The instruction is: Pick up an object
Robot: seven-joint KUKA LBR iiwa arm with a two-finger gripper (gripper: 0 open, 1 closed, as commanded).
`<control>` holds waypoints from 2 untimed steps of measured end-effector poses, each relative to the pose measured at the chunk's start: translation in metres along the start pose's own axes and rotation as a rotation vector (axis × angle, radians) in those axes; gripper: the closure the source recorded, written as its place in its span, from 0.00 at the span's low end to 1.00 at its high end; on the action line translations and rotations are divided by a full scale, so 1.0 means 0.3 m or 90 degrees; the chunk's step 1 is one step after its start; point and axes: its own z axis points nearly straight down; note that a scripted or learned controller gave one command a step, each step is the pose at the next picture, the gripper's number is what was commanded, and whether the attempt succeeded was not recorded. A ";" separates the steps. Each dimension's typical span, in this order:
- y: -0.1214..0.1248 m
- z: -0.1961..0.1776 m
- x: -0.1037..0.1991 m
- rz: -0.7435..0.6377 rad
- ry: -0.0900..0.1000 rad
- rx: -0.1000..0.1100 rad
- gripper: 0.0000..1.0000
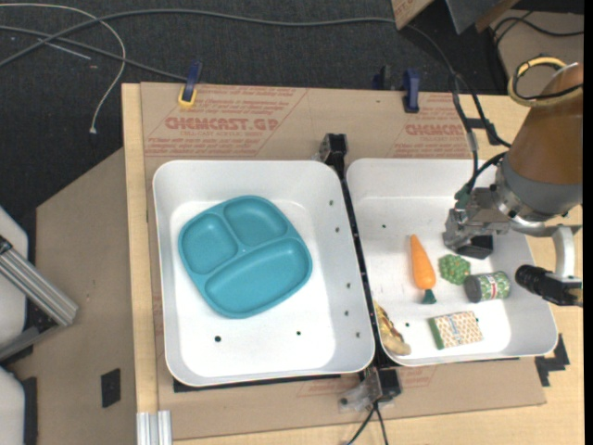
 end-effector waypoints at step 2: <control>0.015 -0.232 -0.028 0.000 0.000 0.002 1.00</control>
